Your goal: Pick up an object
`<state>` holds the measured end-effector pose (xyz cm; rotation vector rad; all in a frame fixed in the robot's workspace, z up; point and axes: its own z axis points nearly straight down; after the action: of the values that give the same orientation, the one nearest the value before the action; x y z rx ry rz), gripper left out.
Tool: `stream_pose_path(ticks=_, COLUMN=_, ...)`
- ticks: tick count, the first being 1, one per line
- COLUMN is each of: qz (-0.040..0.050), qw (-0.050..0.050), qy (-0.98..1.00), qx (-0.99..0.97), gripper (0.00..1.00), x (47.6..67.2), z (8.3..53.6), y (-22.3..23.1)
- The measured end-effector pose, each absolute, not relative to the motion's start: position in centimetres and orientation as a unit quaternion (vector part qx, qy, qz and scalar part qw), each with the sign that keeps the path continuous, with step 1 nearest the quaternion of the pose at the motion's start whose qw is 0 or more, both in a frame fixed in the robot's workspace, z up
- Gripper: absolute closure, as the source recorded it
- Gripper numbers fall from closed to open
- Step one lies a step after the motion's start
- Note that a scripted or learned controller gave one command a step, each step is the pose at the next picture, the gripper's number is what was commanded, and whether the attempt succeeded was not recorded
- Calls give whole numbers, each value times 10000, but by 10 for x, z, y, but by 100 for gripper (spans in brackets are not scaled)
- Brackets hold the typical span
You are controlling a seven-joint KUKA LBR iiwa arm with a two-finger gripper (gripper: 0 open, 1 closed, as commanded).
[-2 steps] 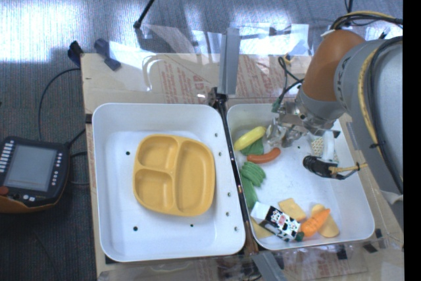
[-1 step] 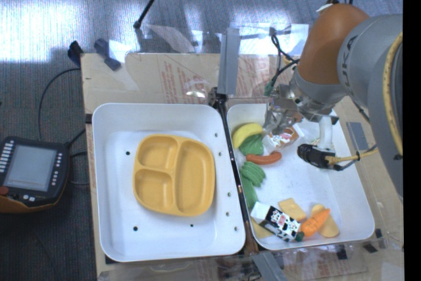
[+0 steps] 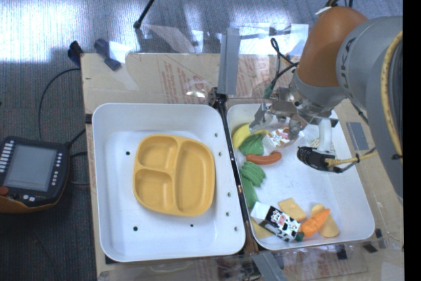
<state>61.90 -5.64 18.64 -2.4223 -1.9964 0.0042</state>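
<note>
The gripper (image 3: 281, 122) is seen low over the far left part of the right bin (image 3: 348, 204); whether it is parted, closed or clamped on anything cannot be told. Beneath and beside it, near the bin's far left corner, a yellow toy (image 3: 241, 135), a green leafy piece (image 3: 251, 145) and a red sausage (image 3: 264, 158) are crowded together. A green pod (image 3: 253, 173) lies along the left wall. At the near edge, a cow-patterned carton (image 3: 279, 221), a cracker (image 3: 291, 208) and a carrot (image 3: 314, 222) are gathered. A yellow divided plate (image 3: 174, 175) rests in the left bin (image 3: 112, 141).
</note>
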Motion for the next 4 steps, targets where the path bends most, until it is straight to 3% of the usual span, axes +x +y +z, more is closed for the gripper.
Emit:
stream_pose_path(ticks=1, qz=34, qw=39, qy=-6914, qx=-7224, gripper=0, x=574, z=125, y=-84)
stream_pose_path(ticks=2, qz=34, qw=38, qy=-7078, qx=-7064, gripper=0, x=638, z=86, y=-100)
stream_pose_path(ticks=3, qz=-23, qw=-20, qy=-7626, qx=-6468, gripper=0, x=575, z=191, y=-55)
stream_pose_path(ticks=4, qz=-10, qw=2, qy=-7577, qx=-6526, gripper=0, x=622, z=225, y=14)
